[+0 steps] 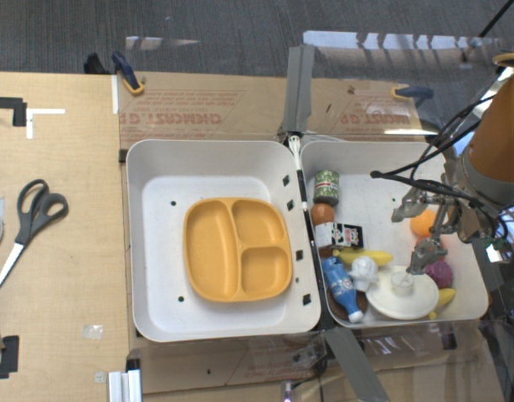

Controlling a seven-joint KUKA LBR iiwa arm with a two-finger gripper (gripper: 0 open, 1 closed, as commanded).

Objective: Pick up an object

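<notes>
My gripper (413,235) hangs over the right side of the right bin (366,170), its two fingers spread apart and open. An orange ball (424,223) lies between and under the fingers; nothing shows it gripped. Just below the lower fingertip (419,260) are a purple object (439,273) and a white round dish (401,296). Further left in this bin lie a yellow banana (363,258), a blue bottle (341,286), a black-and-white card (346,236), a brown bottle with an orange cap (322,214) and a green can (326,183).
The left bin (156,224) holds a yellow divided plate (238,249). Scissors (27,220) lie on the wooden bench at far left. Black cables run from the arm across the right bin's upper right corner. A grey divider (297,90) stands between the bins at the back.
</notes>
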